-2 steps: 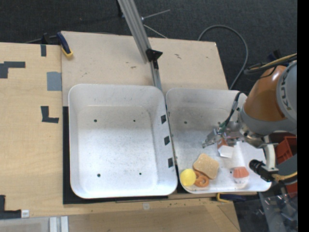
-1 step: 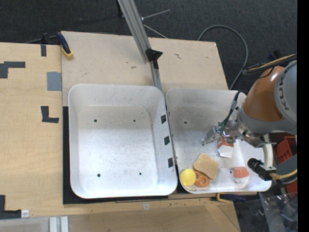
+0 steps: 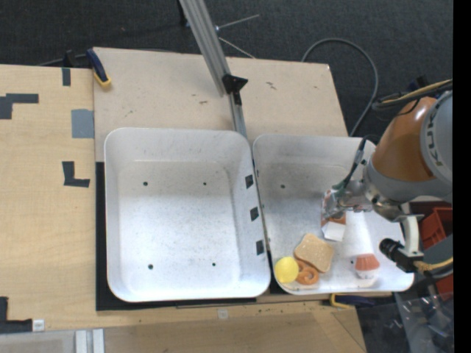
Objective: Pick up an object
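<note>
My gripper (image 3: 335,210) is down inside the right bin (image 3: 294,168), near its right side, just above a small white item (image 3: 333,232) with a reddish part beside it. Whether anything sits between the fingers is hidden by the wrist. A slice of toast (image 3: 315,252) lies in front of it, with a yellow lemon (image 3: 286,271) and an orange ring-shaped piece (image 3: 307,276) at the bin's front edge. A white bottle with a red-orange cap (image 3: 361,246) lies at the front right corner.
The left bin (image 3: 176,212) stands beside the right one, their rims touching. A slanted metal rail (image 3: 210,39) reaches in from the top. The arm's orange band (image 3: 405,145) hangs over the right bin's right rim.
</note>
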Action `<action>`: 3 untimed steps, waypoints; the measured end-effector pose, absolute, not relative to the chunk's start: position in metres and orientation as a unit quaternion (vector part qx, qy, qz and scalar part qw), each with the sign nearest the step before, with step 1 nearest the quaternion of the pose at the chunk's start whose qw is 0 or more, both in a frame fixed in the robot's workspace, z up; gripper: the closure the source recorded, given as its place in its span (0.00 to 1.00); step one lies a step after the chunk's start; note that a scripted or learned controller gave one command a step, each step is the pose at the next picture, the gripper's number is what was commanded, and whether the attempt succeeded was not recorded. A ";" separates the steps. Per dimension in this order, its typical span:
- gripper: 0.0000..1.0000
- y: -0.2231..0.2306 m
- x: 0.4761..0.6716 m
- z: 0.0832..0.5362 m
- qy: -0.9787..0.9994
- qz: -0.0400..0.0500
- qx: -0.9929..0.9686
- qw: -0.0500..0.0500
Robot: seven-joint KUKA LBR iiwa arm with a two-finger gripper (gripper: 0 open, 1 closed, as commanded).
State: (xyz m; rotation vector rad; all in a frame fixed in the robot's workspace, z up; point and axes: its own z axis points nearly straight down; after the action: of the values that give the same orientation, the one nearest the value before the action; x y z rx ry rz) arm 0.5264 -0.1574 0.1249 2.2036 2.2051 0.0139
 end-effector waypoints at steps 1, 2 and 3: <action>1.00 -0.155 0.527 0.167 0.708 0.001 0.706 0.001; 1.00 -0.155 0.529 0.217 0.708 0.001 0.707 0.002; 1.00 -0.110 0.546 0.209 0.709 0.000 0.705 -0.001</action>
State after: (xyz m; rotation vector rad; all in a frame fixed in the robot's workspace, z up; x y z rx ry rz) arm 0.5460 -0.1098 0.2087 2.2162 2.2298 0.0002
